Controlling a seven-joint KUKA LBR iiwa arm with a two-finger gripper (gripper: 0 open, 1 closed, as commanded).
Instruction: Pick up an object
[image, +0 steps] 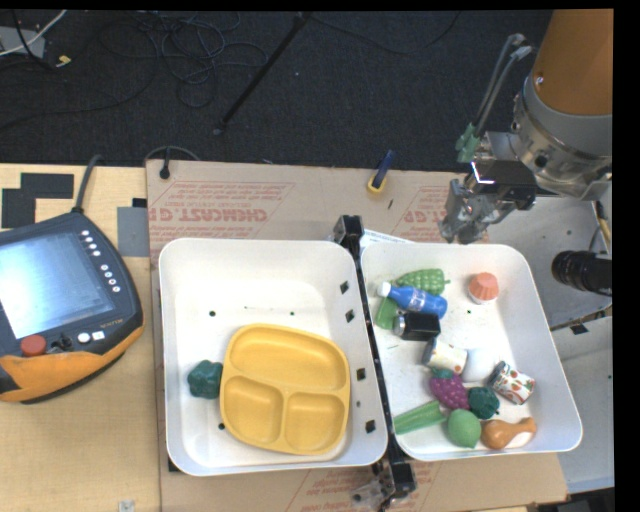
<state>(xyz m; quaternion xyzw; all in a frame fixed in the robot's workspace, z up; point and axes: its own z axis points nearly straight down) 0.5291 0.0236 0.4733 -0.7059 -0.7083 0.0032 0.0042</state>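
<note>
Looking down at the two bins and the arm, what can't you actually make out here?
- Gripper: dark and blurred above the right bin; open or shut is unclear.
- Arm: cut off by the top edge.
- Small carton: print too small to read.
- Green toy: partly tucked behind the yellow tray.
- Tablet: cut off by the left edge.

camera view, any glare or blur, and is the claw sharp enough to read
Camera view: the white bins are bright but not washed out, and the yellow tray and the toys are crisp; the floor behind is dark; the claw is a dim, cluttered shape, too unclear to read its fingers.
</note>
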